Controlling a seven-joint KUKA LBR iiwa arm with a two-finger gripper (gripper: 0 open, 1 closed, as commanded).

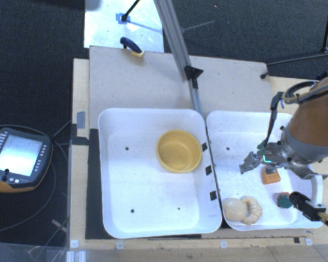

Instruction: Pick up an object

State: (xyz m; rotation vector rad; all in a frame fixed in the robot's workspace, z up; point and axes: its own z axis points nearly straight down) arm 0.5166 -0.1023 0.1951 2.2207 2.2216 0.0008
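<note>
My gripper [251, 162] hangs over the middle of the right bin [230, 131], with the arm coming in from the right. An orange block [270, 176] lies just right of it, partly under the wrist. A small dark green object [283, 200] sits near the bin's right side. A pale bread roll [234, 209] and a curled croissant-like piece [252, 209] lie together at the bin's front edge. A yellow bowl [179, 150] stands upright in the left bin [128, 180], near its upper right.
A slanted metal pole [179, 43] crosses the board behind the bins. A teach pendant [14, 158] lies on the floor at the left. A blue and yellow object [132, 46] rests at the board's far edge.
</note>
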